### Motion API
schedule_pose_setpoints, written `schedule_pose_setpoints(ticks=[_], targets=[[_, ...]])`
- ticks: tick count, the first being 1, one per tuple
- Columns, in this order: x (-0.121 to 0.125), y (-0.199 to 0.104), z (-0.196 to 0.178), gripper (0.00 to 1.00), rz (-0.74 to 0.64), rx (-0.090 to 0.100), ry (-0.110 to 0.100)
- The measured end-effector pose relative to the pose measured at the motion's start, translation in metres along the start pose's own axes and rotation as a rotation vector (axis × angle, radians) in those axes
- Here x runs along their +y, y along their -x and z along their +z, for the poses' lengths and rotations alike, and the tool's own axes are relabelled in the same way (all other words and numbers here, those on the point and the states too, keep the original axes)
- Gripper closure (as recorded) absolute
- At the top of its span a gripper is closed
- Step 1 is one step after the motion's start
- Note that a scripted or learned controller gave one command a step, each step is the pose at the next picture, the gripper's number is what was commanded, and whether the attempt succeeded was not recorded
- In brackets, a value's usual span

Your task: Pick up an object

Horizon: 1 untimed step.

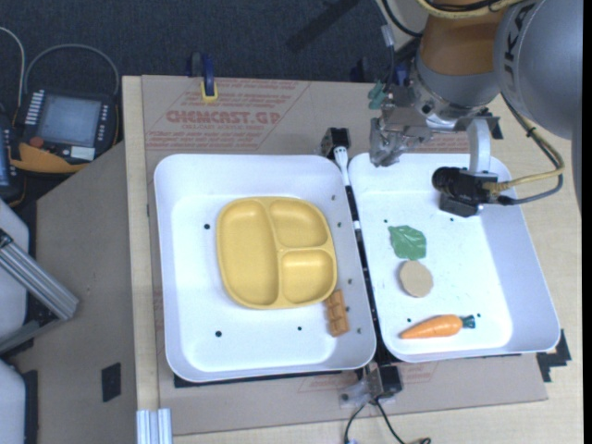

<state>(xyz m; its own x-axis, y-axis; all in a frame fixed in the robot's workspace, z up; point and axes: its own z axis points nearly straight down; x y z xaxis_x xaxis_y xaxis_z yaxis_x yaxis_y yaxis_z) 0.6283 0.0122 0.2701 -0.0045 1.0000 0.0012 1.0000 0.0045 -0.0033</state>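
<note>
The camera view looks down on a bench [277, 109] topped with brown cardboard, where two white bins sit side by side.

The left bin [185, 248] holds a yellow plate [276, 251] with three compartments, lying flat near the middle. Just beside the plate's near right corner lies a small brown chunk [337, 314], close to the bin's right wall.

The right bin [499, 276] holds three loose things in a rough line from far to near. A green piece [408, 241] lies about mid-bin, a round tan disc [416, 279] lies just beside it on the near side, and a carrot [435, 326] lies on its side near the front wall with its green tip pointing right.

The arm [472, 35] reaches in from the upper right. Its gripper [386, 155] hangs over the far left corner of the right bin, well apart from the green piece, the disc and the carrot. I cannot tell from this angle how wide the jaws stand.

A blue clamp [209, 77] sits on the bench's far edge. A handheld screen [65, 123] rests off the bench at the left.
</note>
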Motion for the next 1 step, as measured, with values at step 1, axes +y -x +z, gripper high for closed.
schedule_pose_setpoints(ticks=[1], targets=[[0.0040,-0.0541,0.0020,1.00,-0.001,0.000,0.005]])
